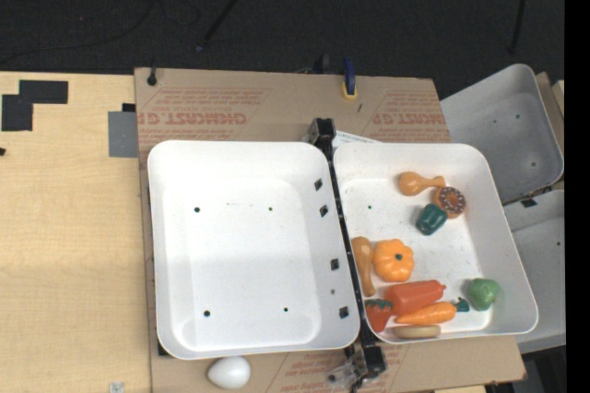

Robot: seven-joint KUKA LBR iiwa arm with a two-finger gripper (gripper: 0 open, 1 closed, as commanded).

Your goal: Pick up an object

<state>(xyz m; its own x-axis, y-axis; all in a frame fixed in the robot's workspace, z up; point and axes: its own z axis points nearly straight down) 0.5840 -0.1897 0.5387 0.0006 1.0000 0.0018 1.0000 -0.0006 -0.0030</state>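
You see two white bins (240, 162) on brown cardboard (230, 110) printed with red lettering. In the right bin's front corner lie an orange pumpkin (394, 260), a red pepper (414, 295), an orange carrot (426, 315) and a green apple (482, 292); a dark green pepper (430, 219) sits nearer its back edge.

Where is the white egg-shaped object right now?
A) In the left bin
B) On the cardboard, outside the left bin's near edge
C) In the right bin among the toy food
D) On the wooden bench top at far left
B: the white egg lies on the cardboard just outside the near rim of the left bin.
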